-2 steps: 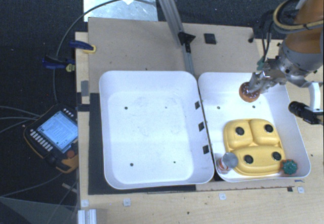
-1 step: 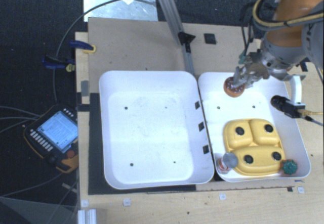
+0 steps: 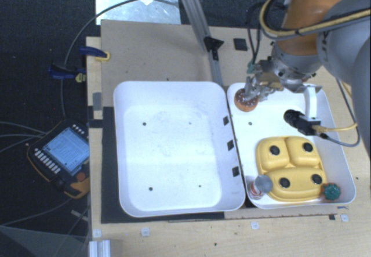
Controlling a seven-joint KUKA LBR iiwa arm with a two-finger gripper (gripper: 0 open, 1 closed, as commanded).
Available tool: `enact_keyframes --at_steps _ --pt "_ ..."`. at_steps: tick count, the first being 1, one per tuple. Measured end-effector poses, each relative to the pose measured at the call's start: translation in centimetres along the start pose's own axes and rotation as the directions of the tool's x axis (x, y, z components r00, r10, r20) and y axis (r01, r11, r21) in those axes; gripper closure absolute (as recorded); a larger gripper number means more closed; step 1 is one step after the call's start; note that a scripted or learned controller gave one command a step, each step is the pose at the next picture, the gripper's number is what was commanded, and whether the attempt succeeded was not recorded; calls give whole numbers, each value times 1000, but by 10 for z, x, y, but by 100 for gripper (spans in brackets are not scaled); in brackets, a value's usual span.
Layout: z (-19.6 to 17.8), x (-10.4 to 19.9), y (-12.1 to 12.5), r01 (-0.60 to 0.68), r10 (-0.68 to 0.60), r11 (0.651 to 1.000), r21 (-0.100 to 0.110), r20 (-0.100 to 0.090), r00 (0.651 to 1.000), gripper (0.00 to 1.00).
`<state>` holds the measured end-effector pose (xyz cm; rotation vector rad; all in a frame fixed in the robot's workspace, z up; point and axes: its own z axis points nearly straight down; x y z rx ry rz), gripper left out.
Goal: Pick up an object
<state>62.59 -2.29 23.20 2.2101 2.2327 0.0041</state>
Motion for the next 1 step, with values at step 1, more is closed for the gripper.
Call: enact_keyframes --at_steps 1 --pt "-4 46 20 0 0 1000 -2 0 1000 100"
